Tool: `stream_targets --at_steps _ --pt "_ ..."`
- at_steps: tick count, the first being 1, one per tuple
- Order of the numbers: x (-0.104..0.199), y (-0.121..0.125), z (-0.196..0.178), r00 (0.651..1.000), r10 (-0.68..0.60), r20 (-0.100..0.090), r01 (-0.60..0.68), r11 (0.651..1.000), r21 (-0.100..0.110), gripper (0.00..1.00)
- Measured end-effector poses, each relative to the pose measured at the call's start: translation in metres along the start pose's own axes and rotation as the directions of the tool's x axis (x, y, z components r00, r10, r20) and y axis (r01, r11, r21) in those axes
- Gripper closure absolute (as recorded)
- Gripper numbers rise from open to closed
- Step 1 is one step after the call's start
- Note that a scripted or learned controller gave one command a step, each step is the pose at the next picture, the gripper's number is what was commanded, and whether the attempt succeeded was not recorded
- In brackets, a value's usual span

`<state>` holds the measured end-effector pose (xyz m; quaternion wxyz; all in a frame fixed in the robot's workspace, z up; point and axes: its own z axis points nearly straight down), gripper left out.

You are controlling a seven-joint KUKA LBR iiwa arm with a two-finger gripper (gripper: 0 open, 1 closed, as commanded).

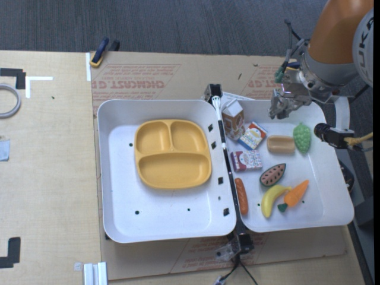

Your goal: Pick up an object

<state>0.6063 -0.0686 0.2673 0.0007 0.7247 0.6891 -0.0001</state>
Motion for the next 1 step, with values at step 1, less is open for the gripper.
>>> stream_targets --at_steps 1 --pt "-0.0153 -0.0019 -0.1645 0.999 -0.032 0.001 0.032 0.999 0.000 1.00"
